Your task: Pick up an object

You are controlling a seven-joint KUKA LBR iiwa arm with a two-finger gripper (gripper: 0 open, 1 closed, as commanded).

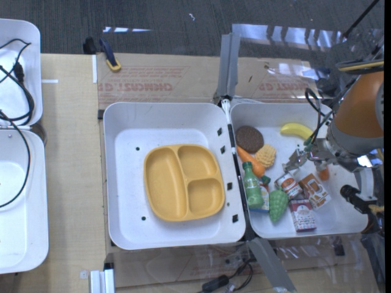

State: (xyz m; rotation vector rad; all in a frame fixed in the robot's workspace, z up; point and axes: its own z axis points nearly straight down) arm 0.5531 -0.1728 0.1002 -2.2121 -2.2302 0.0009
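Observation:
The right bin (342,221) holds a pile of toy food. A brown round cookie (249,138), a yellow banana (296,130), an orange carrot (246,157) and a yellow corn piece (266,156) lie at its far left. A green bottle (250,185) and a green vegetable (278,205) sit near the front, beside several red and orange snack packets (314,191). My gripper (298,161) hangs low over the middle of this bin, just above the packets, its fingers open with nothing between them.
The left bin (122,163) holds a yellow divided plate (183,180). A raised divider (227,112) separates the two bins. The arm's orange band (360,112) stands over the right bin's far right corner. White tubs with black cables (15,90) lie at the far left.

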